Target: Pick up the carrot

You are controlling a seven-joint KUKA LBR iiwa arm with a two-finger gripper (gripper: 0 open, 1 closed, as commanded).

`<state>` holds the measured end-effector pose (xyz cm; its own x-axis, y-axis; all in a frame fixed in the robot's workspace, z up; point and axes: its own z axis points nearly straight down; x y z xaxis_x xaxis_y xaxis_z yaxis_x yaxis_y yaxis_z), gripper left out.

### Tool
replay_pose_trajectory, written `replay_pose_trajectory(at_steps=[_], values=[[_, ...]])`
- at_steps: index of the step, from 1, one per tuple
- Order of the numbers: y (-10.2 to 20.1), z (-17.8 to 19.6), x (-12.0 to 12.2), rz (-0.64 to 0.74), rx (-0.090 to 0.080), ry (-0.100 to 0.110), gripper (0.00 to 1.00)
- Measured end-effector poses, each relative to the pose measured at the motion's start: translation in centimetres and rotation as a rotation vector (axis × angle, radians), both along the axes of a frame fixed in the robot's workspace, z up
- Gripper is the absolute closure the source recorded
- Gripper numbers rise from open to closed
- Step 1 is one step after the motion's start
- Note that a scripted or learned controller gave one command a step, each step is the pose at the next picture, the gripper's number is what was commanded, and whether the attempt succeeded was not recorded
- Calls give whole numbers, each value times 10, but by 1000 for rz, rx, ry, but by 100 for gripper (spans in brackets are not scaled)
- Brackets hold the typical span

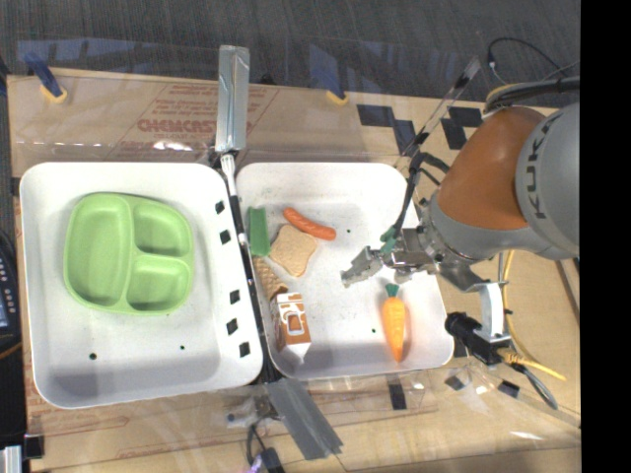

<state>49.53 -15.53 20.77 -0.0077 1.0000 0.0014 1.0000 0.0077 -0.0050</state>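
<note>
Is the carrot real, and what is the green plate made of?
The carrot looks like a plastic toy: even orange colour, smooth skin, a neat little green top. The green plate looks like moulded plastic too, with a soft matte surface and rounded compartments pressed into it. I can't be sure from one picture.

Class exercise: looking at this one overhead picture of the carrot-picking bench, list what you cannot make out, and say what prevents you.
1. Gripper in the camera view: too small and blurred to judge its state.
2. Green top of the carrot: partly under the gripper's metal body.
3. Printing on the brown carton: too small to read.
4. Arm: cut off at the right edge.
</note>
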Motion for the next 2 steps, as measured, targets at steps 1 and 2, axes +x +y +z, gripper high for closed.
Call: replay_pose_trajectory(at_steps=[1, 2], values=[[-56, 42, 9, 385, -2, -5, 0], [-54, -104, -13, 412, 0, -4, 0]])
